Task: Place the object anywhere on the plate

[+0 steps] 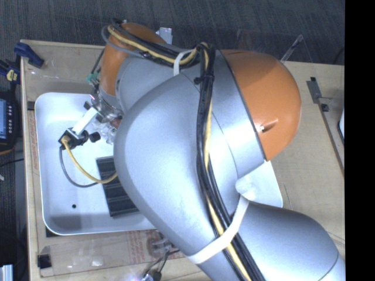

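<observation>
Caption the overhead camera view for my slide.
Grey arm stretched over a white bin where a black ribbed block lies.

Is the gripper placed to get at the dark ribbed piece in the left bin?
Probably yes. The gripper hangs over the left bin, close beside the dark ribbed piece, with bare bin floor between them. The arm hides the piece's right part, though.

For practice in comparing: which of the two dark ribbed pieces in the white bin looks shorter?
The upper piece, higher in the view; the lower piece looks longer and runs under the grey arm.
</observation>
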You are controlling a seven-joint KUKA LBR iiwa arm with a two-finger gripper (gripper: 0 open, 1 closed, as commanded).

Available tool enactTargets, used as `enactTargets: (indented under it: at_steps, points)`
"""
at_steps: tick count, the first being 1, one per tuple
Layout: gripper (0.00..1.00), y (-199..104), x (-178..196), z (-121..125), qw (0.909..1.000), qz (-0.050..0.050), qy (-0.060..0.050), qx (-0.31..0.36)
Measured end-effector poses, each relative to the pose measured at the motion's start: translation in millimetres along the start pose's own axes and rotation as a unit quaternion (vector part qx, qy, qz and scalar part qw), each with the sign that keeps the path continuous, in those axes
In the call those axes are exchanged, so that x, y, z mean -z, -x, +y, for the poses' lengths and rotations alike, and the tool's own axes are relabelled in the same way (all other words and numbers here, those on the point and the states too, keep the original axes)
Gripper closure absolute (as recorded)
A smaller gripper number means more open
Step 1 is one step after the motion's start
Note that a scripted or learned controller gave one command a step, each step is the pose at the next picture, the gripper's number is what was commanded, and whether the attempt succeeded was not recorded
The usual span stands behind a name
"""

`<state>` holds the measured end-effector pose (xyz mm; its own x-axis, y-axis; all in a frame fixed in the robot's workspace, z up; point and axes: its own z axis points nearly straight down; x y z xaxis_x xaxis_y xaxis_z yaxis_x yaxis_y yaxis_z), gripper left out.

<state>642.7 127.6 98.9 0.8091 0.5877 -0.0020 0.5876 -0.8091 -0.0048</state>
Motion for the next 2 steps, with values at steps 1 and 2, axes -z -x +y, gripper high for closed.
enactTargets:
  at_steps: [1,2]
  points:
    - [1.0,63.9,92.6,-6.9,0.9735,-0.001,-0.001,0.229]
    - [1.0,127.3,113.0,19.0,0.845,-0.002,0.0,0.535]
